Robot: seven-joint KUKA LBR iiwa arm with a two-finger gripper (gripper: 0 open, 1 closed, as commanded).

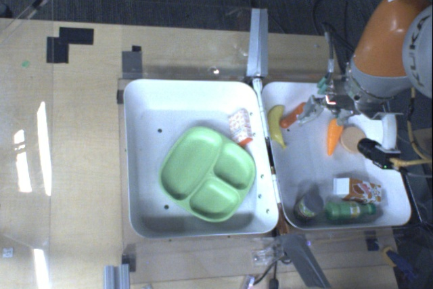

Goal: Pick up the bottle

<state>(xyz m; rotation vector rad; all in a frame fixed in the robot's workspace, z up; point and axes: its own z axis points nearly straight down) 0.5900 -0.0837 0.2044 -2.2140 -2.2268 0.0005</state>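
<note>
Camera view gives us two white bins side by side: the left bin and the right bin. The grey arm with its orange band reaches in over the right bin's upper edge. A green divided plate fills much of the left bin, with a small packet just beside its upper right edge. The green bottle lies on its side near the right bin's lower wall, well apart from the gripper. We cannot tell how the claw stands. A banana, a carrot and a small carton also lie there.
</note>
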